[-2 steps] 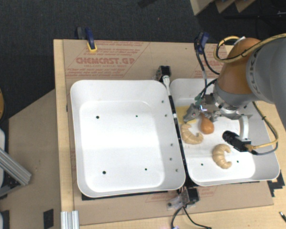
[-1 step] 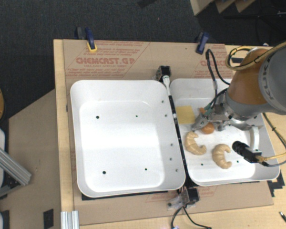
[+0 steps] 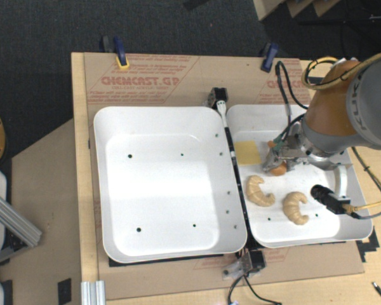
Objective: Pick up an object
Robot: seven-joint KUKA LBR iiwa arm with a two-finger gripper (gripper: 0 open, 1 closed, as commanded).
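In the right bin (image 3: 267, 234) lie a flat yellow square (image 3: 246, 152), two tan croissants (image 3: 260, 191) (image 3: 296, 206) and a small orange thing (image 3: 277, 169). My gripper (image 3: 273, 162) reaches down from the right, right over the orange thing and just right of the yellow square. The wrist hides most of the orange thing and the space between the fingers.
The left bin (image 3: 114, 126) sits beside the right one on a cardboard-covered bench. Blue clamps (image 3: 119, 48) (image 3: 268, 56) hold the board at its far edge. The arm's grey and orange body (image 3: 343, 107) overhangs the right bin's far right part.
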